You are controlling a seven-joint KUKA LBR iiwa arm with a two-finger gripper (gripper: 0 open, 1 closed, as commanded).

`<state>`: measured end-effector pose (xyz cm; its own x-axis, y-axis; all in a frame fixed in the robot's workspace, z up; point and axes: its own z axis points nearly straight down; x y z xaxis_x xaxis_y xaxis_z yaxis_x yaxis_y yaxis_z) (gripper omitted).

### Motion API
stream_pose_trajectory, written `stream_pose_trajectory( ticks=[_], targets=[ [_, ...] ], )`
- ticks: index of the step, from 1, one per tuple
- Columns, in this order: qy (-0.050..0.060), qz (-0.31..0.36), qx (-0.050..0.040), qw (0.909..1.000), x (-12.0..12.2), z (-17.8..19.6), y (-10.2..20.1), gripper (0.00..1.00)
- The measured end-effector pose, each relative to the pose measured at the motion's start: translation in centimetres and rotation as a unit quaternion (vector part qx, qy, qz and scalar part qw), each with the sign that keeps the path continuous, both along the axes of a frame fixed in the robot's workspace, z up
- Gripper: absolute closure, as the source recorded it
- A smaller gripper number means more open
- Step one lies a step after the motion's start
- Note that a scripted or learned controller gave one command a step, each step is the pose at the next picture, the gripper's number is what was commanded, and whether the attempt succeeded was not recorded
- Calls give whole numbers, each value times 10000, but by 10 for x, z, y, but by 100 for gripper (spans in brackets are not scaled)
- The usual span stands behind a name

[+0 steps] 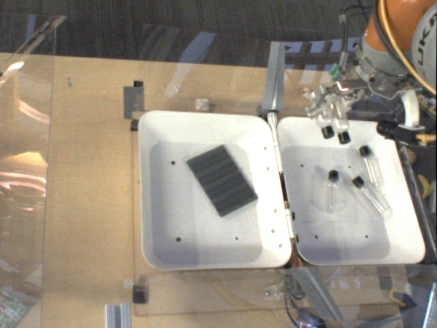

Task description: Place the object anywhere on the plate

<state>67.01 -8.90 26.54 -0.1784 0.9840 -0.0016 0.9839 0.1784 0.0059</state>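
While the tool (334,130) hangs over the right bin's (410,251) far rim, count two white bins, one dark ribbed plate (222,180), three clear black-capped vials (372,183) | arm reaching in from the right, tool's black fingertips spread, pinching nothing | vials just below the tool; plate in the left bin (157,251), bare floor all round it.

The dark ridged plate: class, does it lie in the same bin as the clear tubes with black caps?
No. The dark ridged plate lies in the left bin, while the clear tubes lie in the right bin.
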Motion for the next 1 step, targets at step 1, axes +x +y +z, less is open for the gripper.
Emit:
stream_pose_trajectory(
  ticks=[1],
  targets=[
    [0, 1301, -5, 9915, -13, -2, 44, 100]
  ],
)
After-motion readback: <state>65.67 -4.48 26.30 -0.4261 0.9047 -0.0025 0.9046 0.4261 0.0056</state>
